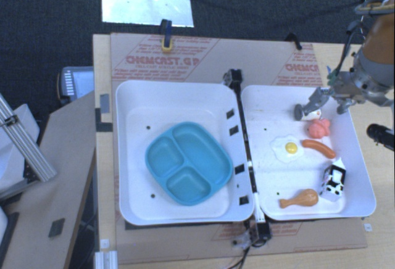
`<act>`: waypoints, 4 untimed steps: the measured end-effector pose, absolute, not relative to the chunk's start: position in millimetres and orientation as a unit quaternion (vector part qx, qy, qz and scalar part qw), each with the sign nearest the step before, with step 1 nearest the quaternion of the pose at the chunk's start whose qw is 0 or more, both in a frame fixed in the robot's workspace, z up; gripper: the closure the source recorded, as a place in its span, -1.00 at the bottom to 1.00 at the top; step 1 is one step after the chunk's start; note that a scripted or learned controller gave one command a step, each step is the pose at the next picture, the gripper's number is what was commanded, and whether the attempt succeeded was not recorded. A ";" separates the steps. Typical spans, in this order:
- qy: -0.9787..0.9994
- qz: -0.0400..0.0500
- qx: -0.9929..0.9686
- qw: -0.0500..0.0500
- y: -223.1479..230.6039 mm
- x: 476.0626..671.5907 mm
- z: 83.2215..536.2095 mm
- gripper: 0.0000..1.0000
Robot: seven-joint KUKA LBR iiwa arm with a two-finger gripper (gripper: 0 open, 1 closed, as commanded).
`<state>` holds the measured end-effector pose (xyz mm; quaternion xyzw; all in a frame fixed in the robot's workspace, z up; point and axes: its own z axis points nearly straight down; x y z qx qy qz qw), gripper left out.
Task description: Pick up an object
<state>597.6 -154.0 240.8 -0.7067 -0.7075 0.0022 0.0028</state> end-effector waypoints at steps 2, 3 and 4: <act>-0.707 0.001 -0.707 0.001 -158.2 603.1 200.6 -1.00; -0.707 0.001 -0.707 0.002 -156.2 593.5 142.4 -1.00; -0.707 0.001 -0.707 0.002 -155.3 592.7 89.1 -1.00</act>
